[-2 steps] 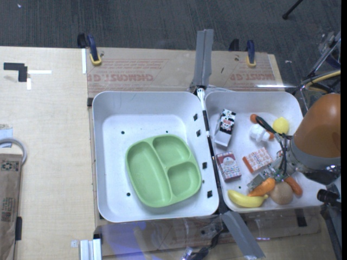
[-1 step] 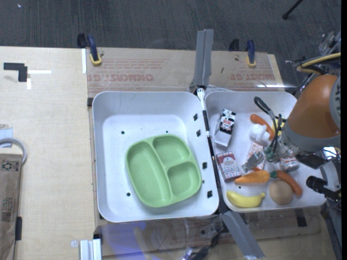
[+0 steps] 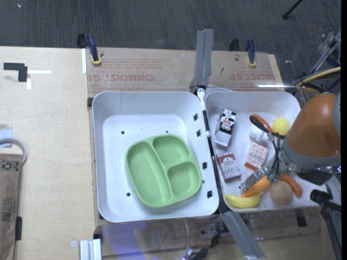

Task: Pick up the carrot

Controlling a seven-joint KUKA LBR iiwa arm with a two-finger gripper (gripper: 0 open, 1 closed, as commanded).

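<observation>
The gripper (image 3: pixel 264 175) sits on the carrot (image 3: pixel 257 186); its grip state cannot be determined. The adjacent banana (image 3: pixel 244 200) may obstruct lifting.

The arm (image 3: pixel 317 131) has a rounded, glossy orange shell over a grey collar. Thin dark cables run down from the collar to a small metal gripper (image 3: pixel 264 176) with grey fittings.
</observation>
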